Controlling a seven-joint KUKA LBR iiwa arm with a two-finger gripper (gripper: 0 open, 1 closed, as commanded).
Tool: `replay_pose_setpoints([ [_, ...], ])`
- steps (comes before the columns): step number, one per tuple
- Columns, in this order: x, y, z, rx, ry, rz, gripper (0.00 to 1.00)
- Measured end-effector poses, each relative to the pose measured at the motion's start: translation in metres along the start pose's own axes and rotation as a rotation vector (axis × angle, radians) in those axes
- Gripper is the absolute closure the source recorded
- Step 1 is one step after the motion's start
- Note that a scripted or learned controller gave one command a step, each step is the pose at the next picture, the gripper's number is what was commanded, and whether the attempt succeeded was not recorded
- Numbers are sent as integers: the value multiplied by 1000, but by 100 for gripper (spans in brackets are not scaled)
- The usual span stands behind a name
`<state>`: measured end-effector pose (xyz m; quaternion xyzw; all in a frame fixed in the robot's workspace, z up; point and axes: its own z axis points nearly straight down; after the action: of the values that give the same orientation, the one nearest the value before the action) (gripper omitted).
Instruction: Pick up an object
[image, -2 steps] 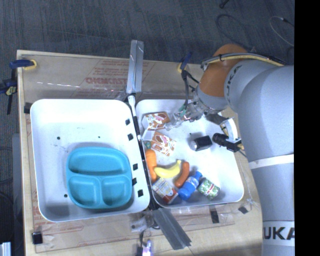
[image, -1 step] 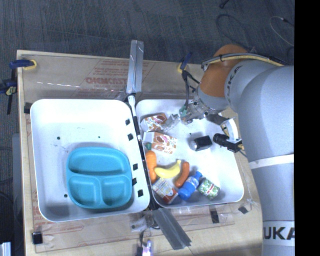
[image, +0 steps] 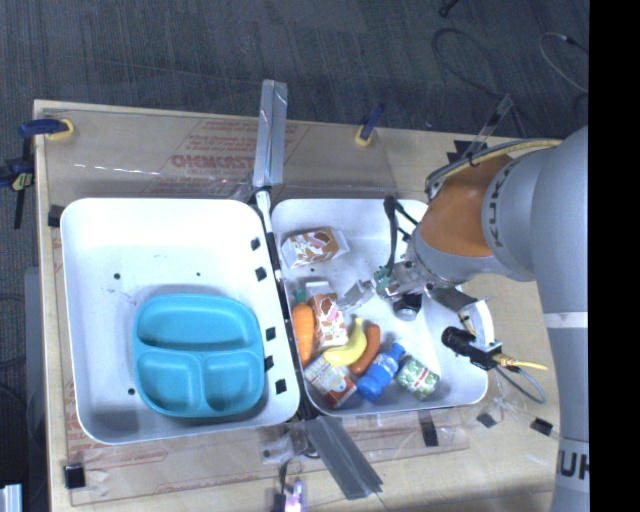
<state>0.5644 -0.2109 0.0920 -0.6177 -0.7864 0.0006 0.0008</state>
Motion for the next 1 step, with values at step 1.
replay_pose_setpoints([
  [1, 42, -10, -15, -6, -10, 113, 0],
])
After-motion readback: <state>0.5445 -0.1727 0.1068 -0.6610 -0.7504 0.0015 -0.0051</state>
